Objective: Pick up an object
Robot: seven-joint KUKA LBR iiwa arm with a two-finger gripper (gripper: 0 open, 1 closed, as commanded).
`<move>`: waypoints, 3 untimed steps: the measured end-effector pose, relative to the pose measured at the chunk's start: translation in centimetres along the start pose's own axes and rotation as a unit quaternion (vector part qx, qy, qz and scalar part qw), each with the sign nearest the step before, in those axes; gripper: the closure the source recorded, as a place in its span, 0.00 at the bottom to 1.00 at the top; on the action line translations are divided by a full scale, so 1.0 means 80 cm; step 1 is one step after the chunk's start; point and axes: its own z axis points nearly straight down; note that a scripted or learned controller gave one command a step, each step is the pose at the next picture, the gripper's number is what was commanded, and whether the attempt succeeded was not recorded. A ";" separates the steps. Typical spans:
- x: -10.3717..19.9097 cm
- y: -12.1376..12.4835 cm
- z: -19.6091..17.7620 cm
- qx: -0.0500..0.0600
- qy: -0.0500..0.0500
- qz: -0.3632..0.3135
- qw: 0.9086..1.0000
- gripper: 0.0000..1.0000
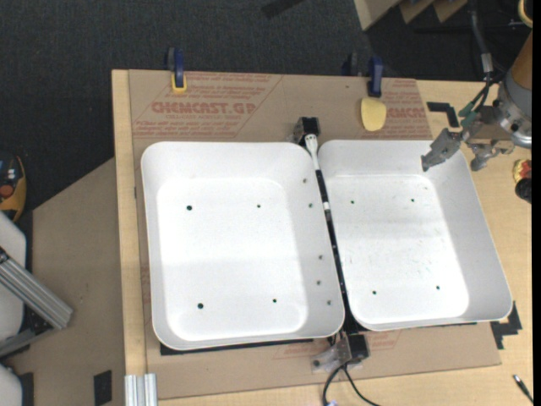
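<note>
Tool first: my tool (454,160) hangs over the far right corner of the right bin (397,244), at the end of the arm (516,100) that comes in from the right. Its two fingers are spread apart and I see nothing between them; the nearer grey finger (439,151) points down and leftward over the bin's rim.

The one loose thing I can make out is a small pale yellow object (373,113). It is rounded, a little taller than wide, soft-edged and plain in colour, with no marking that I can read. It lies outside both bins, on the brown printed sheet (211,104) that covers the bench (84,227), just beyond the far rim of the right bin and just below a blue clamp (374,74). It is near my tool but apart from it, to the tool's left.

The left bin (228,252) sits touching the right one along a dark seam, with a black clip (308,128) at the far end of that seam. Each bin floor carries four small dark dots. A second blue clamp (176,62) grips the sheet's far edge above the left bin
</note>
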 end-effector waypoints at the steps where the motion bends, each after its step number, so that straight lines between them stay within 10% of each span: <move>1: 0.000 0.001 -0.014 -0.002 -0.001 0.000 1.000 1.00; 3: 0.090 -0.051 -0.118 -0.002 0.000 -0.002 1.000 1.00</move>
